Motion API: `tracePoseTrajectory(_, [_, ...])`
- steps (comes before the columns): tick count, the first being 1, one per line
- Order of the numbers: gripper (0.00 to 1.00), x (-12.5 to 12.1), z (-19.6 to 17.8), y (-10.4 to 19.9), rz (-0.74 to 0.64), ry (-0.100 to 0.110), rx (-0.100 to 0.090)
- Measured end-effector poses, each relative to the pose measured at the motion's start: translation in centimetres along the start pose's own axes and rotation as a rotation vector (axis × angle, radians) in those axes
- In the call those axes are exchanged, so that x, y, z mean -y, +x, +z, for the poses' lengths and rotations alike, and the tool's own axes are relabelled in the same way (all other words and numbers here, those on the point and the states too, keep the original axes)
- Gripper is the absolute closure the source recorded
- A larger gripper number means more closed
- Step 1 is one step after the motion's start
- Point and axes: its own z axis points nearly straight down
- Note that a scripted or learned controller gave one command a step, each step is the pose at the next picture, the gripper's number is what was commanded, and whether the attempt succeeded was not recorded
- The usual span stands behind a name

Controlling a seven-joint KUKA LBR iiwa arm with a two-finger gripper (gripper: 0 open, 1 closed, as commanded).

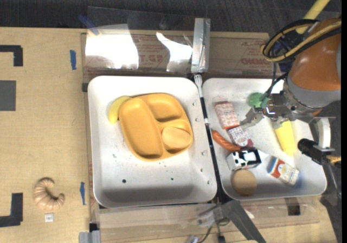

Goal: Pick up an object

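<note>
No single object is named, so choose from what lies in the right bin (312,185), where the gripper (254,116) hangs over the upper middle. Nearest it are a red-and-white packet (224,113) just to its left and a second packet (239,135) just below. A small green object (256,98) sits right against the tool's upper side. You cannot tell from this slanted view whether the gripper is apart or together, or whether the green piece is in it or merely beside it, so treat nothing as held. The packets lie flat and overlap an orange carrot-like piece (220,139), which probably makes them awkward to grip. Nearer the bin's front, the black-and-white toy (247,157) and the brown ball (244,181) touch each other, so a descent there risks nudging both. You would likely do better with the yellow block (285,138), which lies lengthwise with bare floor to its left; its right side is under the arm. The small carton (283,171) also stands apart from its neighbours. Line the tool up across the narrow width of whichever you pick, come straight down over its middle and keep off the bin wall. The left bin (141,179), with its orange divided tray (154,125) over a yellow piece (113,109), lies well apart from the tool and looks the harder reach.
</note>
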Motion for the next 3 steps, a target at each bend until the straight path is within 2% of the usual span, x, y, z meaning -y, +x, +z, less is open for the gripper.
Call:
tracePoseTrajectory(1, [0.00, 0.4, 1.9, 4.2, 0.150, 0.002, 0.000])
tracePoseTrajectory(2, [0.00, 1.4, 11.5, -0.2, 0.279, -0.007, 0.001])
tracePoseTrajectory(3, [1.00, 1.3, 10.4, -0.2, 0.281, -0.010, 0.001])
